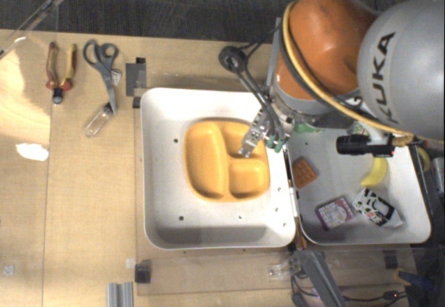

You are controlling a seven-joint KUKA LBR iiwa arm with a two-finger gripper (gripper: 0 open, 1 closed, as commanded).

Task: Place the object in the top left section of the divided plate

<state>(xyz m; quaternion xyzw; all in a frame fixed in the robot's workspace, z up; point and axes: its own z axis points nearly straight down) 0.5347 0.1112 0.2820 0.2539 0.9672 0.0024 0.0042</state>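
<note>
A yellow divided plate [208,163] lies in the left white bin [163,160]. It has one long section on its left side and two smaller ones on its right. My gripper [250,142] hangs over the plate's upper right section, close to the ridge between the two small sections. No object can be made out at its tip. In the right bin [410,226] lie a brown square piece [303,172], a yellow banana [376,172], a purple packet [334,212] and a black and white item [376,207].
The arm's grey and orange body [334,48] covers the upper part of the right bin. On the bench to the left lie scissors [104,66] and red-handled pliers [59,69]. A black block [136,76] sits at the left bin's top left corner.
</note>
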